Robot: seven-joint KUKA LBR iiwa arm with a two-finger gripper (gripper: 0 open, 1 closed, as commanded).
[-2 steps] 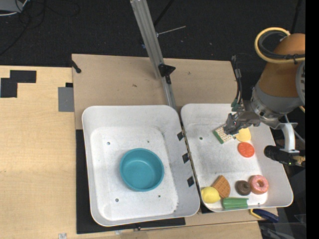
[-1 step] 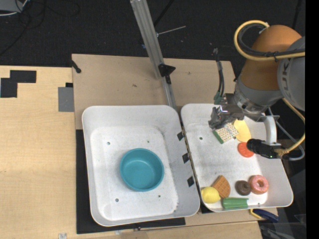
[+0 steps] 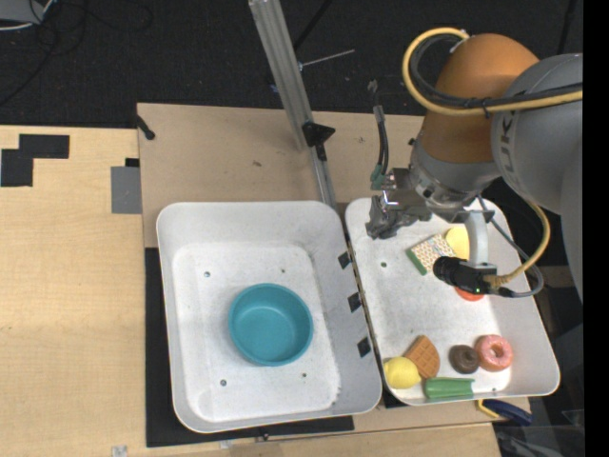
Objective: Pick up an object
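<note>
My gripper (image 3: 383, 219) hangs over the far left part of the right bin (image 3: 400, 312), above bare white floor. Nothing shows between its fingers. Just right of it lie a green-edged patterned block (image 3: 429, 251), a yellow object (image 3: 458, 242) and a red piece (image 3: 469, 292) partly hidden under a black cable. At the bin's near end sit a yellow lemon (image 3: 402, 373), an orange-brown cookie (image 3: 424, 355), a brown donut (image 3: 464, 358), a pink donut (image 3: 495, 351) and a green stick (image 3: 448, 387).
The left bin (image 3: 190, 246) holds a teal bowl (image 3: 270, 324). A metal rail (image 3: 290, 74) slants down from the back to the gap between the bins. Black clips (image 3: 353, 301) line the shared rim. The arm's orange band (image 3: 476, 74) looms at upper right.
</note>
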